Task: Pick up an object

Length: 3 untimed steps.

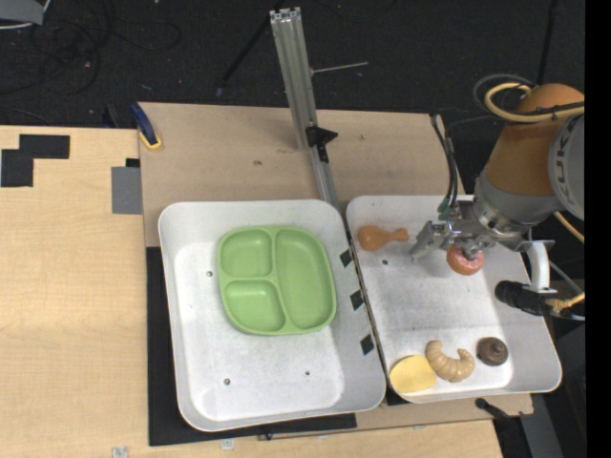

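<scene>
Two white bins side by side on the bench. Left bin (191,370) carries a green divided plate (277,280), three compartments, lying flat toward the bin's 12 o'clock half. Right bin (420,303) holds the loose items. The arm (535,160), grey with its orange band, comes in from 3 o'clock and hangs over the right bin's upper part. Gripper (449,241) sits low over the bin floor; whether it is spread, pressed together or pinching something cannot be told from this slanted view. A reddish round object (467,260) lies just at the gripper's 4 o'clock, right against or under the wrist hardware; contact cannot be judged. An orange drumstick-shaped toy (380,238) lies at the gripper's 9 o'clock, near it but apart, close to the bin's left wall. Along the bin's 6 o'clock edge, well apart from the gripper: a yellow round piece (412,375), a tan croissant-shaped piece (451,361) touching it, and a dark brown round piece (492,351) just beside.
</scene>
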Motion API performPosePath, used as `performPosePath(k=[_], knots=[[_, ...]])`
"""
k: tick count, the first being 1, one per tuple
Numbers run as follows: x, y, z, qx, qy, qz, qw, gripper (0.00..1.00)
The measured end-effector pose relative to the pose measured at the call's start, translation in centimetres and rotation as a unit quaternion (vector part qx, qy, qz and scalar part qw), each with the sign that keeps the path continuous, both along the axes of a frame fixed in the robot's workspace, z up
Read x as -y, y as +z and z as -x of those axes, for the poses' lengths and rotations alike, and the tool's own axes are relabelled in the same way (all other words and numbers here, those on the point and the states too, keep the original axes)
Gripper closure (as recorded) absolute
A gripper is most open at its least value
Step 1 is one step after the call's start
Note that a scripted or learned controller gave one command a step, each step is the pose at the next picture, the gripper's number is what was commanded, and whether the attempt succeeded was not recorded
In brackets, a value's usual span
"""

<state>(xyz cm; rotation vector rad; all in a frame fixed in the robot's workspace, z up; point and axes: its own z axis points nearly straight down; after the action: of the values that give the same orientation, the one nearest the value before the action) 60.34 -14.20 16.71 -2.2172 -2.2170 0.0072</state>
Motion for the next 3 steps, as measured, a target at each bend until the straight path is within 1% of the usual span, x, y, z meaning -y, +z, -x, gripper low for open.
performPosePath(k=[1, 2, 3], knots=[[0.0, -5.0, -0.9, 0.0, 0.001, 0.0001, 1.0, 0.0], [0.1, -3.7, -0.9, 0.002, -0.001, 0.0003, 1.0, 1.0], [0.6, 2.5, -1.0, 0.005, -0.001, 0.0011, 1.0, 1.0]])
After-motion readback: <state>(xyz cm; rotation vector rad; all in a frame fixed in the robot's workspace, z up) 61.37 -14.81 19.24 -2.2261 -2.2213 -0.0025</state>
